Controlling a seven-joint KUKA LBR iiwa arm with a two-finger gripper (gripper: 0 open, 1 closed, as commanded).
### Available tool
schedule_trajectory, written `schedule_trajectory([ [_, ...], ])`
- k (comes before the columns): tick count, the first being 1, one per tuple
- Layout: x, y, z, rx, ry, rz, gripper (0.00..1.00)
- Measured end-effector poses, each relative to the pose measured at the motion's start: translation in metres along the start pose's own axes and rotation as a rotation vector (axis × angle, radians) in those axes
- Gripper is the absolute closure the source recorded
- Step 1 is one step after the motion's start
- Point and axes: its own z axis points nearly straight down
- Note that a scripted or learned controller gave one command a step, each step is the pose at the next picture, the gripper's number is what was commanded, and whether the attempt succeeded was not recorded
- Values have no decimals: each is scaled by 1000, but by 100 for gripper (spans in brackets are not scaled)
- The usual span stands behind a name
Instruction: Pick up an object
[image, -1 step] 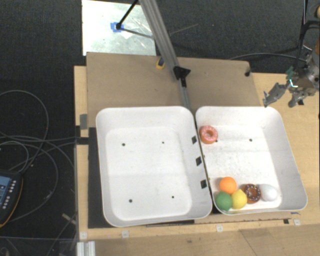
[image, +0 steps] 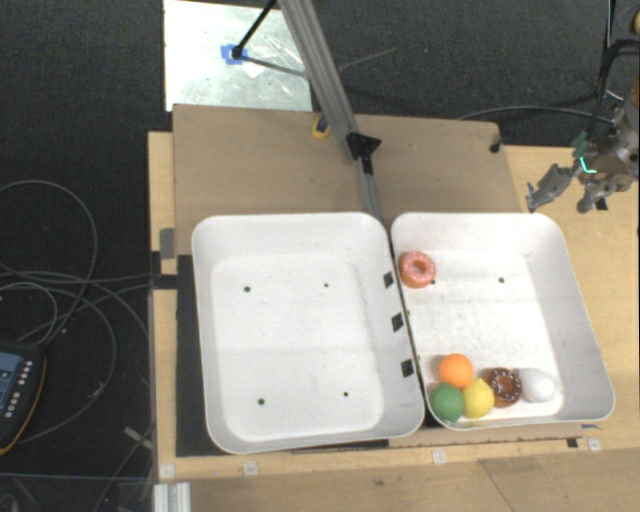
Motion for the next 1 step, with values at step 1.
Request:
schedule_trajectory([
  [1, 2, 2, 62, 5, 2, 1, 0],
])
